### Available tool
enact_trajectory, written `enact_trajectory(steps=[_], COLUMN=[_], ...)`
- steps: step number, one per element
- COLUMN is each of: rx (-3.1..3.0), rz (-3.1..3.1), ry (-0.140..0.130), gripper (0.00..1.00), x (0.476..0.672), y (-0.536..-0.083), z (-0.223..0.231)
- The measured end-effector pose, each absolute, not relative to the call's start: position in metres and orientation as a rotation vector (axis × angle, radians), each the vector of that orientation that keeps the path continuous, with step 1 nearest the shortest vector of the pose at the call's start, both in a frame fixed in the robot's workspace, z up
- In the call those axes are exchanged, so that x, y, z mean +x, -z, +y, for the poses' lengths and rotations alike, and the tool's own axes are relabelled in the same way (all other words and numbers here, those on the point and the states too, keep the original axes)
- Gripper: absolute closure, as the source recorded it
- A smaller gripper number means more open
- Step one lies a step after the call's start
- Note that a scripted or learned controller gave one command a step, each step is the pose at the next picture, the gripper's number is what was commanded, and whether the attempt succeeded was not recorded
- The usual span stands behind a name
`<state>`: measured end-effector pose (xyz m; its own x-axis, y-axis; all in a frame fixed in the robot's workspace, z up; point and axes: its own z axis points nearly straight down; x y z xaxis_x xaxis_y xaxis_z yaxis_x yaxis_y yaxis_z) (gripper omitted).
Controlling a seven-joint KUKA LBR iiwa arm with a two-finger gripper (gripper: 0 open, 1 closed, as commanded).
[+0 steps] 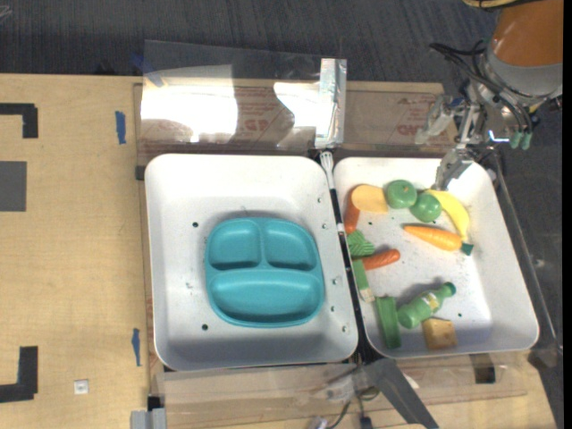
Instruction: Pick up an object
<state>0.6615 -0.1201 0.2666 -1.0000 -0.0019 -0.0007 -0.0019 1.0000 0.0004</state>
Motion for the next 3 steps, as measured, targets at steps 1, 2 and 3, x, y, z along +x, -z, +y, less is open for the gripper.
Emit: enact_trajectory(steps=[1, 2, 3], rx=[-0.052, 0.043, -0.172], rz=[3.124, 3.11, 3.128], ry=[0.001, 0.006, 0.001], gripper=[0.0, 0.0, 0.0], x=[0.65, 0.644, 0.587], y=[-0.129, -0.109, -0.088], z=[-0.147, -0.16, -0.186])
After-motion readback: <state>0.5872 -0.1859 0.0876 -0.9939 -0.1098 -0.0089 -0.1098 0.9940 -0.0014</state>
